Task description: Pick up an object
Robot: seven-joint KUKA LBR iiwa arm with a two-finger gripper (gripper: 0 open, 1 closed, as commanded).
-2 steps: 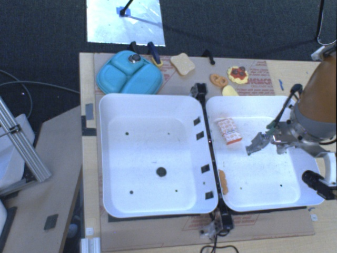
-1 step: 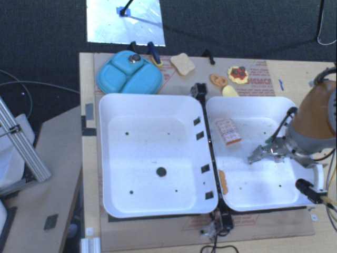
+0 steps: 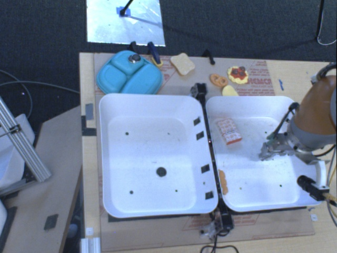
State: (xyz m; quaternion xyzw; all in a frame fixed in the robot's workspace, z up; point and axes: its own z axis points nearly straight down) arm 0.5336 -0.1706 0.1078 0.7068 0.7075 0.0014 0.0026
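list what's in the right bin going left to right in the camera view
orange snack piece by the left wall → red-and-white packet → end effector

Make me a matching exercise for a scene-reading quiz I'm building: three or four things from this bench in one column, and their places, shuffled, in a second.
Things:
1. red-and-white packet
2. small dark round object
3. blue divided plate
4. hand

Places:
A. on the bench behind the left bin
B. on the floor of the left bin
C. low over the right side of the right bin
D. in the right bin, near its left wall

Pairs: 1-D, 2-B, 3-A, 4-C
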